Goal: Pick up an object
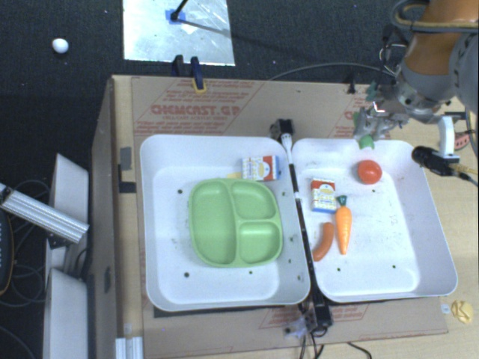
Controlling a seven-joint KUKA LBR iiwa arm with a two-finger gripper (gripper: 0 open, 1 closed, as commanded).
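Gripper [367,135] above right bin's [430,223] far rim, just beyond tomato [368,171]; grip state impossible to tell. Likely to roll away under an off-centre descent.

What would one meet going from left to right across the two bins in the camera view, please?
Green divided plate → small carton in the left bin → small carton in the right bin → carrot → tomato. The orange piece beside the carrot is left out, since it overlaps the right carton's span.
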